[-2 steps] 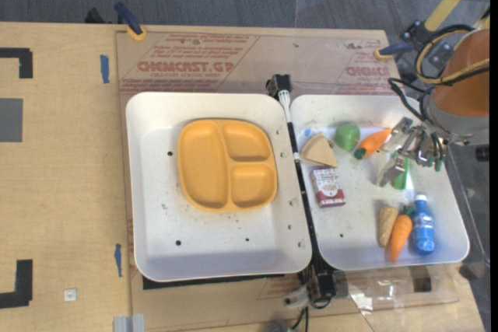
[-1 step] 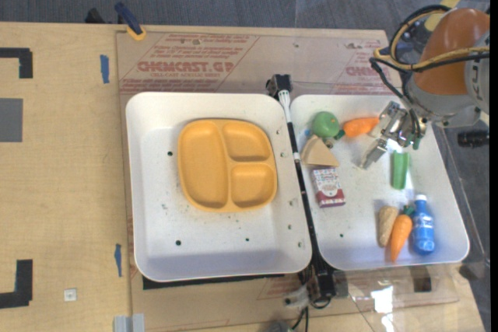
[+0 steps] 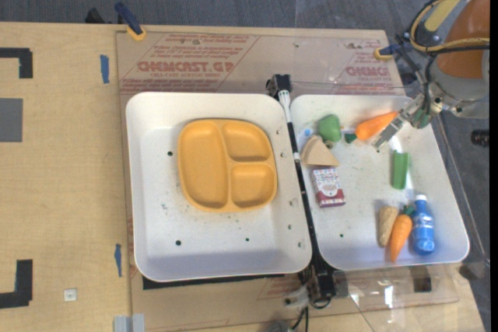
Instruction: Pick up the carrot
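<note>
While the arm (image 3: pixel 461 50) reaches in from the right of the camera view, its gripper (image 3: pixel 398 128) sits over the upper part of the right bin (image 3: pixel 455 245). The silvery fingers (image 3: pixel 387 134) meet the right end of a carrot (image 3: pixel 375 125) that lies tilted near the bin's upper edge, green top to the left. The fingers appear to pinch this carrot's tip, though the contact area is small and partly blurred.

Contents of the right bin:
- A green pepper-shaped item (image 3: pixel 330 127) lies just left of the pinched carrot.
- A tan wedge (image 3: pixel 318 153) sits below the green item, near the divider between the bins.
- A small red carton (image 3: pixel 328 186) lies directly below the wedge.
- A green stick-shaped item (image 3: pixel 399 170) lies below the gripper.
- A second carrot (image 3: pixel 399 235) lies near the lower edge, touching a tan potato-shaped item (image 3: pixel 386 223) on its left and a blue bottle (image 3: pixel 422 225) on its right.

Contents of the left bin (image 3: pixel 148 190):
- A yellow divided plate (image 3: pixel 227 164) with three compartments rests near the centre.

Both bins rest on a cardboard sheet (image 3: pixel 194 62) on the bench.
</note>
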Tool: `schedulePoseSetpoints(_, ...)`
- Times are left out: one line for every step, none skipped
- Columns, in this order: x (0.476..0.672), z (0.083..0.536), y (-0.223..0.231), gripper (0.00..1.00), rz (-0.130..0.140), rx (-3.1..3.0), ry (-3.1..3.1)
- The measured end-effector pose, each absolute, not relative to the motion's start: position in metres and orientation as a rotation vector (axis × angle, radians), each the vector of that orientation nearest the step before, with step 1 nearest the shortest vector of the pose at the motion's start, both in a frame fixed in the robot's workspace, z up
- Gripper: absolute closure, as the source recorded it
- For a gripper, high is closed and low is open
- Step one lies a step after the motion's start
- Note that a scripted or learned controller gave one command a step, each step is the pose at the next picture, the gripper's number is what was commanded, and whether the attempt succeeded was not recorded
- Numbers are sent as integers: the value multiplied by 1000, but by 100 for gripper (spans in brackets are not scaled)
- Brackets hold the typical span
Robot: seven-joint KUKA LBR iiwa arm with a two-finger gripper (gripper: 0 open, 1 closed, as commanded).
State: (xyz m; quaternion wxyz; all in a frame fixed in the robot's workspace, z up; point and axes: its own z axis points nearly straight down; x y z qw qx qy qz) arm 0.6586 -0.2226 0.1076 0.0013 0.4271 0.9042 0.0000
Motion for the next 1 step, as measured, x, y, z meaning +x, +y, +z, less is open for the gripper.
schedulePoseSetpoints(664,88,-183,0,-14,1565,2729)
